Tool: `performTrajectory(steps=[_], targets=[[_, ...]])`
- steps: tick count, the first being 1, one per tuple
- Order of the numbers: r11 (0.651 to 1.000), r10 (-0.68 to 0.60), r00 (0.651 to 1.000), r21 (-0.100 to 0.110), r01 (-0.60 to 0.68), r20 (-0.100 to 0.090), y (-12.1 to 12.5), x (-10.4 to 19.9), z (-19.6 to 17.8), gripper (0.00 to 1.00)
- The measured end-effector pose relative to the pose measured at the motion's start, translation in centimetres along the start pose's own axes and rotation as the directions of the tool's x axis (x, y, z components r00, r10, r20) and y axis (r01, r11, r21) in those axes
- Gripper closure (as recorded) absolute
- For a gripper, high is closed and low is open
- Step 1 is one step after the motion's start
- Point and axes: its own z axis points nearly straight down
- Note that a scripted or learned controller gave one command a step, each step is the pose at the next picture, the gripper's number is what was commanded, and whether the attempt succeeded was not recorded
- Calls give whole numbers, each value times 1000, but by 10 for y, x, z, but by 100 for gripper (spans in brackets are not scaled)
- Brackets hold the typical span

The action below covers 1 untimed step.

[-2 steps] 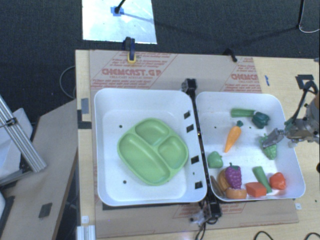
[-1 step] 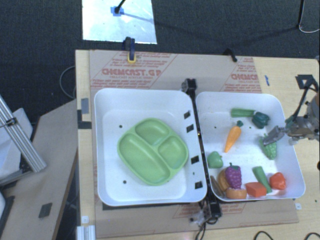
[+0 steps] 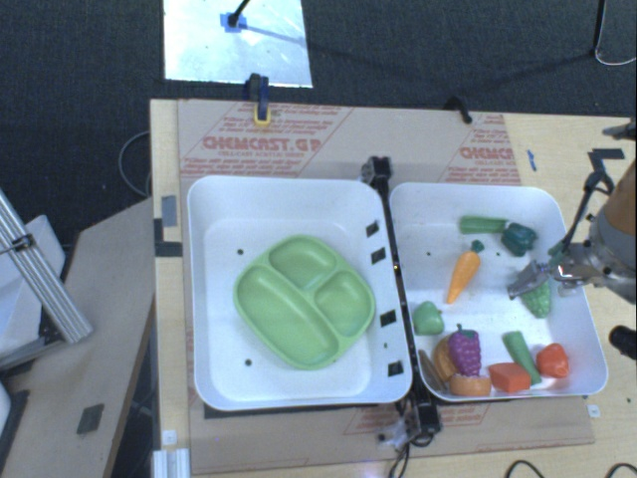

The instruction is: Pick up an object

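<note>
The two-finger metal claw (image 3: 537, 278) sits low over the right side of the right-hand shallow white bin (image 3: 418, 207), reaching in from the right edge. Whether it is open or clamped, I cannot tell; the tips blur into what lies beneath. Right under them is a small green plastic vegetable (image 3: 540, 300), touching or overlapped by the claw, with no clear sign it is held.

Just up and left: a dark green toy broccoli-like piece (image 3: 518, 237), and beside that a long green toy cucumber (image 3: 483, 225). Further left, an orange plastic carrot with a green top (image 3: 462, 275) lies tilted mid-bin. Along the near edge, a green toy pepper (image 3: 428, 318), a purple bunch of toy grapes (image 3: 464, 350), an orange slab (image 3: 470, 384), a red block (image 3: 510, 376), a green pod (image 3: 521, 355) and a red-orange toy tomato (image 3: 552, 360) crowd together.

Next door, the left white bin (image 3: 229, 207) holds a pale green divided plastic plate (image 3: 304, 302), lying flat.
</note>
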Motion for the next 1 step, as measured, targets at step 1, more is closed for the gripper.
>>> performTrajectory(steps=[1], targets=[[1000, 0, 1000, 0, 0, 0, 1, 4, 62, 0]])
